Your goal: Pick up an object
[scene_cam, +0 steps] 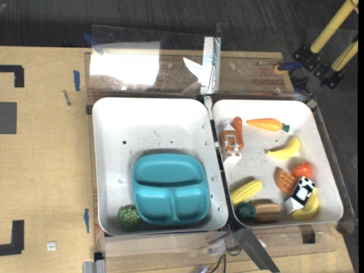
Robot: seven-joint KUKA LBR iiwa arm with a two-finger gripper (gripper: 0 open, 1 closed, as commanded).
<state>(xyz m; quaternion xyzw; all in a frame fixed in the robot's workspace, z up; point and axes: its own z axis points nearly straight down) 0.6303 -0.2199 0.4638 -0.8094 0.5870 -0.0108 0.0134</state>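
Claw: can't tell open or closed from this shot. Pickable objects all sit in the bins. Left bin (111, 114): teal divided tray (169, 187), green lump (129, 216) touching its front-left corner. Right bin (257, 108): carrot (264, 124), banana (286, 147), corn (246, 190), tomato (303, 169), waffle (286, 180) just beside it.

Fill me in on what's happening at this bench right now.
Nothing is being handled at this moment. The left white bin holds a teal divided plastic tray and a small green bumpy toy at its near left corner. The right white bin holds the toy food: an orange carrot, a yellow banana, a corn cob and others. All lie loose, unpicked.
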